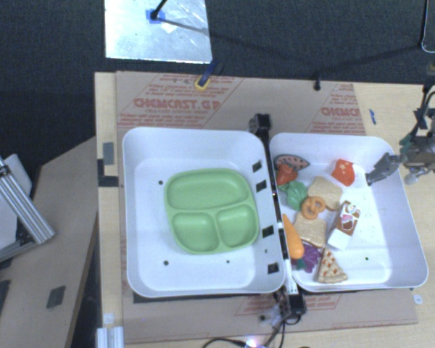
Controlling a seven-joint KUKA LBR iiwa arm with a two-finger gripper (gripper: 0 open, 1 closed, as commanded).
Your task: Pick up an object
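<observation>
Red toy (pixel 343 171) lies just left of the end effector (pixel 383 170), grip state unclear.

Divided tray (pixel 207 210) in left bin (pixel 141 194)

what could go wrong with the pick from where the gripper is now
The gripper sits at the right bin's far right rim, so descending could clip it. The toys are packed tight: the pretzel lies on the bread slice, so a grab might catch two or slip.
</observation>
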